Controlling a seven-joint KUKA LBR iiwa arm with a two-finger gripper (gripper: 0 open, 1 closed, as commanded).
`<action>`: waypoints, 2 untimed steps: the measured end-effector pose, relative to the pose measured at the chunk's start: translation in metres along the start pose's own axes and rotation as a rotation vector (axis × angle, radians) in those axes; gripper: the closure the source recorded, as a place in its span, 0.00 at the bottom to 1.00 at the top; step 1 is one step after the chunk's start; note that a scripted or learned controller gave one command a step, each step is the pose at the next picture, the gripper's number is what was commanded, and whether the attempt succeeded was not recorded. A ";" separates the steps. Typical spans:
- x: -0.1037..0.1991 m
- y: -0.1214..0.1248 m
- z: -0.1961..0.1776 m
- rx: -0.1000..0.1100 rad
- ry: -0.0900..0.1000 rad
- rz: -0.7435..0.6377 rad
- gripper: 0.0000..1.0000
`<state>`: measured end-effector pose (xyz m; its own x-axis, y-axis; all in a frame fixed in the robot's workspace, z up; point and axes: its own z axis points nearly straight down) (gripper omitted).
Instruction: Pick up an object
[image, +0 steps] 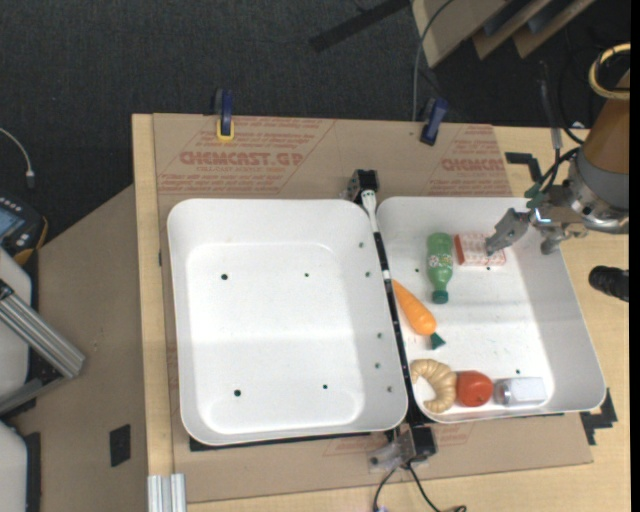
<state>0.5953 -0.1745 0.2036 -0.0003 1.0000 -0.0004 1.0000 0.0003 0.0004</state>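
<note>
So here's where things stand, biggest stuff first: the left bin (270, 320) has nothing for me in it; the right bin (560, 330) is where all the pickable stuff sits; my arm (605, 160) comes in from the right side and hangs over that bin's far right corner.

Progress check: I'd say the pick is basically not done yet; nothing is between my fingers as far as I can see, so the whole grab and lift is left.

My gripper (520, 232) is up near the far edge of the right bin; the two fingers look spread apart, one toward the bin's middle and one back toward the arm; honestly the angle is rough, but they read as apart to me.

The stuff itself: green bottle (439, 264) lying just to the left of my fingers; a red and white packet (474, 251) right beside the bottle, and that's the closest thing, just by my nearer fingertip, maybe touching, can't tell; orange carrot (415, 309) along the divider; croissant (436, 383), red ball-ish thing (474, 388) and a small clear bottle (523, 391) lined up at the near edge, well apart from me.
</note>
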 end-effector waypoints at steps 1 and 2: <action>0.000 0.000 0.000 0.000 0.000 0.000 0.00; 0.000 0.000 0.000 0.000 0.000 0.000 0.00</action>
<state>0.5953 -0.1745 0.2036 -0.0003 1.0000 -0.0004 1.0000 0.0003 0.0004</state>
